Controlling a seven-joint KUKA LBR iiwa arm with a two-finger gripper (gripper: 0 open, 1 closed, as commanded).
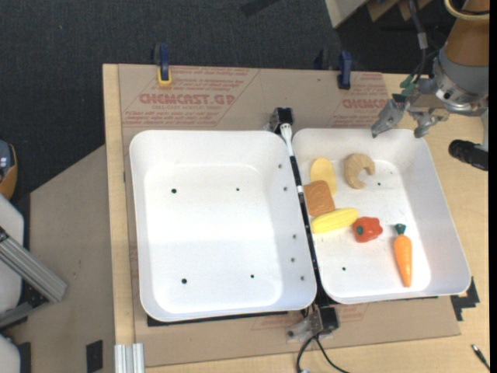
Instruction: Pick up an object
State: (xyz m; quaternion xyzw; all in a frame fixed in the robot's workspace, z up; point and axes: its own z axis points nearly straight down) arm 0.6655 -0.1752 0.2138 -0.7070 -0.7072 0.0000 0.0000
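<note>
1. The gripper (403, 121) hangs at the far right corner of the right bin (435, 208), its two fingers spread apart with nothing between them.
2. Everything worth picking lies in that right bin, bunched along its left half and centre; the left bin (155, 208) has no toys in it.
3. Nearest the gripper is the croissant (358, 169), sitting apart from the others. I'd judge it the easy one: light, probably hard plastic (toy food, by the look of it), curved, best pinched across its narrow middle.
4. The yellow slice (323, 172) lies flat and touches the brown block (318, 198) below it, so there's little room for a finger between them. It looks thin and could slide rather than lift.
5. The brown block sits just beside the wall between the bins, which crowds one side of any grasp.
6. The corn (334, 221) lies across under the block, touching it; it's rounded and likely slick, so take it across its short width.
7. The tomato (368, 228) is small and round, just beside the corn's right end; it may roll.
8. The carrot (402, 258) lies alone toward the near edge, long and tapered; grip the thick upper part.
9. Count: two bins, one gripper, six toys, one of each kind.
</note>
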